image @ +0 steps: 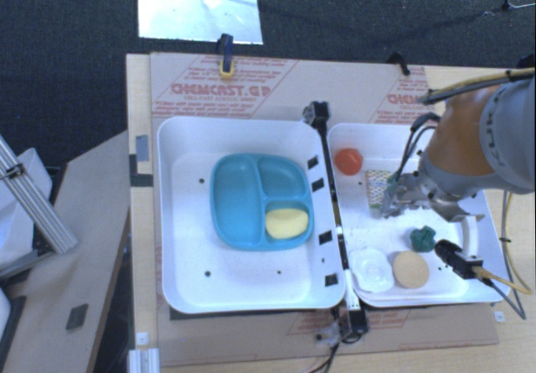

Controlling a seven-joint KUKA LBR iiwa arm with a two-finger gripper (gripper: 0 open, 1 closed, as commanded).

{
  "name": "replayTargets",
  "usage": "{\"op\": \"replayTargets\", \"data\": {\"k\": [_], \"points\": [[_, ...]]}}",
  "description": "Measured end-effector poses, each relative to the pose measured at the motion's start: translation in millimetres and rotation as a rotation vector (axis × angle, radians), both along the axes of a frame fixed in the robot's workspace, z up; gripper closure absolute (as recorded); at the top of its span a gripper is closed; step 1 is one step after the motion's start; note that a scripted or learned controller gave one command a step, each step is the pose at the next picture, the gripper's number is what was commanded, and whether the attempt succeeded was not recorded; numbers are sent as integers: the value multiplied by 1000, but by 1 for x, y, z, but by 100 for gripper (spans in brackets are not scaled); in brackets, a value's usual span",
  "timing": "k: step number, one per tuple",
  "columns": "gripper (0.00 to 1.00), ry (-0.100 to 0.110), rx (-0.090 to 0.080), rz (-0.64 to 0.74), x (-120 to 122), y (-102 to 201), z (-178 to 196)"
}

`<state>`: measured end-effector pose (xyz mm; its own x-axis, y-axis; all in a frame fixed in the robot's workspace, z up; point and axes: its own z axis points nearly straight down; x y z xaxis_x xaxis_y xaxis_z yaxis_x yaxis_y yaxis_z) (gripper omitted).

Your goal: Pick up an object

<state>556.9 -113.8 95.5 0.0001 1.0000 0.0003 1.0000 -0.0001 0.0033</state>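
Though glossy (plastic), blue sectioned plate (243, 204)

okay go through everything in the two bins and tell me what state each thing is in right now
Blue divided plate: flat in the left bin.
Yellow piece: in the plate's lower right compartment.
Orange ball: loose in the right bin.
Patterned square: flat, beside the gripper.
Green piece: loose, untouched.
Tan disc: flat.
White round piece: beside the disc.

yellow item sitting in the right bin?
No, the yellow item lies in a compartment of the blue tray in the left bin.
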Motion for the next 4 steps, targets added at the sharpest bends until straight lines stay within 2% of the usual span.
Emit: {"op": "replayTargets", "data": {"k": [3, 4], "points": [[100, -4, -2, 5, -1, 12, 151], [100, 0, 1, 9, 2, 58, 154]]}}
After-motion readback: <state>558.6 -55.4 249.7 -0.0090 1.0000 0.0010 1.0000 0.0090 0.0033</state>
